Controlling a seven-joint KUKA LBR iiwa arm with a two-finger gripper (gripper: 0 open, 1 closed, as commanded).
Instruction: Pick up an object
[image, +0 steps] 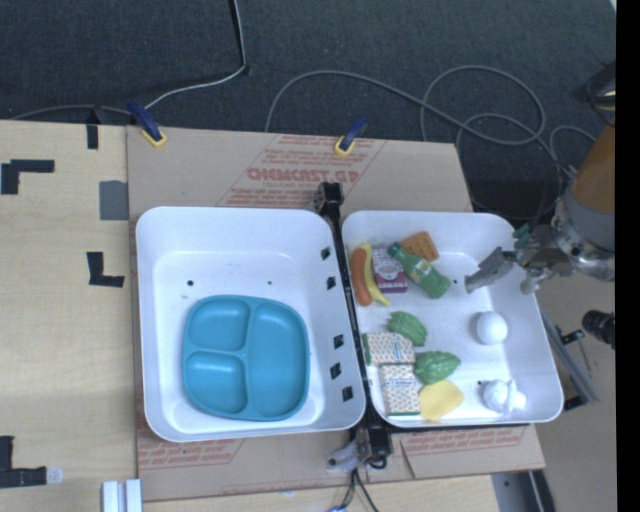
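Likely light, smooth and prone to rolling, the white ball (490, 327) near the right bin's (455, 225) right edge wants a grip across its middle from the gripper (500, 264), whose jaws' state I cannot tell.

**Arm at right edge, end effector reaching left**

Arm enters from the right side of the camera view, upper half of frame. Orange band shows at the far right, above a grey wrist section. Wrist is angled down and leftward, with dark metal fittings clustered at its end. End effector (492, 270) extends left from the wrist as a dark, slim form, tilted slightly downward toward its tip. The tip looks like one tapered shape; separate fingers are too small and dark to tell apart. Nothing is visibly gripped at the tip.
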